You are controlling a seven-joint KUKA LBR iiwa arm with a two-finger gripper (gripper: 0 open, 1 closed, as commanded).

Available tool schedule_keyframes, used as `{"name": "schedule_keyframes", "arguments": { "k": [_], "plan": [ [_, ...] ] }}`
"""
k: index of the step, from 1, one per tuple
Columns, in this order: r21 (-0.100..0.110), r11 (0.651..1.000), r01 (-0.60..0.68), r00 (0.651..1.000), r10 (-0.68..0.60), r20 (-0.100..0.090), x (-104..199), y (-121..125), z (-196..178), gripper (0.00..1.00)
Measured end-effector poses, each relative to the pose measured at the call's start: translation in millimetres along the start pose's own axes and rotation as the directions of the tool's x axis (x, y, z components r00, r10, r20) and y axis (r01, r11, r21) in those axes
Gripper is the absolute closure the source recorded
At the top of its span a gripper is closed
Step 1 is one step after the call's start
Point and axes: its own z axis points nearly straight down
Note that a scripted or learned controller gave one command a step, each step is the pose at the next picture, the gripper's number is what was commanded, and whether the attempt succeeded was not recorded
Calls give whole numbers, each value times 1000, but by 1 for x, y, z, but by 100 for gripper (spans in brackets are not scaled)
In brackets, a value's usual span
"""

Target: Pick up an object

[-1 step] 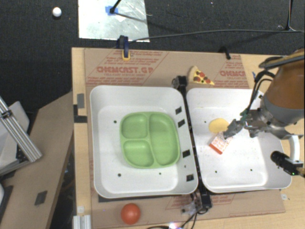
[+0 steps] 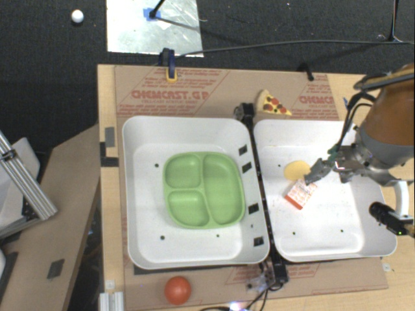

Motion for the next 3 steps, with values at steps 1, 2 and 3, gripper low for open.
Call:
{"name": "schedule_keyframes", "arguments": {
  "k": [1,2,3],
  "plan": [
    [5,1000,-3,1000,3,-1,3,-3,62,0],
    [4,1000,-3,1000,3,-1,3,-3,114,0],
    [1,1000,-3,1000,3,0,3,-2,101,100]
  ]
}}
